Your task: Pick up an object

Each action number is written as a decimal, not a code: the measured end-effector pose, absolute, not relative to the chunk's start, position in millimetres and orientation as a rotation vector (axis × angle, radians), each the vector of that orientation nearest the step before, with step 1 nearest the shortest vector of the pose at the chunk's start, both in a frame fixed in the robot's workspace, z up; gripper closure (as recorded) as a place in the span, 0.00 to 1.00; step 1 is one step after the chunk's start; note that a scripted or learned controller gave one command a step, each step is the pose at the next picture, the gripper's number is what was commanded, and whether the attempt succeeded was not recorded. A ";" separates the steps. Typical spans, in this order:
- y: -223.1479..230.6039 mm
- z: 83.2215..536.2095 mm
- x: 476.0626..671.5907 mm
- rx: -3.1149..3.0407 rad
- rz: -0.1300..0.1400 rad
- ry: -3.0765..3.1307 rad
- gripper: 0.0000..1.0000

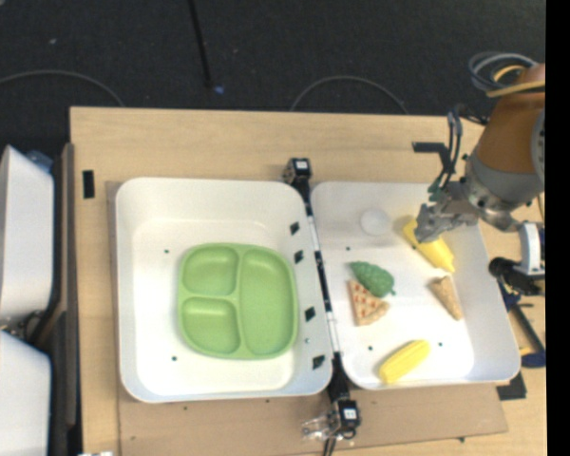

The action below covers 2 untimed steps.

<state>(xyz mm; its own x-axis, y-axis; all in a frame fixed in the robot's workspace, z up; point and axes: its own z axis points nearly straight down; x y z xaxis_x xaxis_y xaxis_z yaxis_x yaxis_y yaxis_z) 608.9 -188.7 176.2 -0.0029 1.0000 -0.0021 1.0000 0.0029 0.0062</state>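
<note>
In the right bin [475, 364] lie a yellow banana-like piece [433, 250], a green leafy toy [372, 277], a pizza slice [366, 304], a tan wedge [446, 296], a yellow corn cob [403, 361] and a small white disc [374, 221]. My gripper [429, 224] hangs low at the bin's upper right, right over the upper end of the yellow piece and seemingly touching it. Its tips are hidden against that piece.
The left bin [142, 207] holds a green divided plate [237, 300]. A black clip divider [313, 274] runs between the bins. The arm's orange band [508, 126] and cables stand over the bench's right edge. White boxes [19, 245] sit at the far left.
</note>
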 end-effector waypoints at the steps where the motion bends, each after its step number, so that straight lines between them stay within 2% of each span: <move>1: -189.7 240.8 615.2 2.211 0.007 2.220 1.00; 2: -190.4 248.0 616.1 2.212 0.003 2.226 1.00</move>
